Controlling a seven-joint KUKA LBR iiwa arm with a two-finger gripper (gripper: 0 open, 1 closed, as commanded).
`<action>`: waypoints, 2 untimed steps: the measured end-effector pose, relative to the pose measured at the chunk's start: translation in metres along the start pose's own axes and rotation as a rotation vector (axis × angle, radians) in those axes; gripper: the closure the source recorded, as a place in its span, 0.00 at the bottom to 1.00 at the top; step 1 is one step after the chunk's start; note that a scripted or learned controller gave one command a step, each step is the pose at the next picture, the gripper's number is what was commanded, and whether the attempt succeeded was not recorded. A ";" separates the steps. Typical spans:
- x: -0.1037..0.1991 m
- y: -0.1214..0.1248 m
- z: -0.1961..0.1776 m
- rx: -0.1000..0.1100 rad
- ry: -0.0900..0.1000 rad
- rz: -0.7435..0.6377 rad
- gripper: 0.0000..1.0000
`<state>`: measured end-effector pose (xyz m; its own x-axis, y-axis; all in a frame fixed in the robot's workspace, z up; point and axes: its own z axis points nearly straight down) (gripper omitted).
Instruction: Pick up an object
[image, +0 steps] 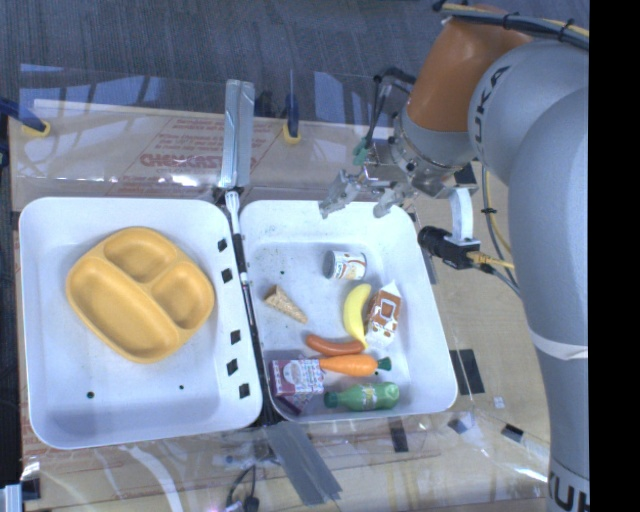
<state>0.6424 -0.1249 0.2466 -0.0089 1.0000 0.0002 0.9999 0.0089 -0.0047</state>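
Your hand (358, 196) hangs fingers spread, holding nothing, over the right bin's (420, 330) far rim, small can (346, 265) near below it, smooth banana (355, 311), carrot (349, 366), green bottle (362, 397) crowded at near side, molded yellow tray (140, 291) in left bin (50, 330).

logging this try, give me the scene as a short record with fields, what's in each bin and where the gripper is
left bin: yellow divided plate
right bin: small can, cone, banana, juice carton, sausage, carrot, red box, green bottle
gripper: above right bin's far rim, holds nothing
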 end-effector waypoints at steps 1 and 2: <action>0.048 -0.068 0.056 0.001 0.000 -0.134 0.00; 0.008 -0.140 0.041 -0.002 0.000 -0.257 0.00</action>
<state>0.5022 -0.1185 0.2064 -0.2626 0.9649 0.0007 0.9649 0.2626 -0.0024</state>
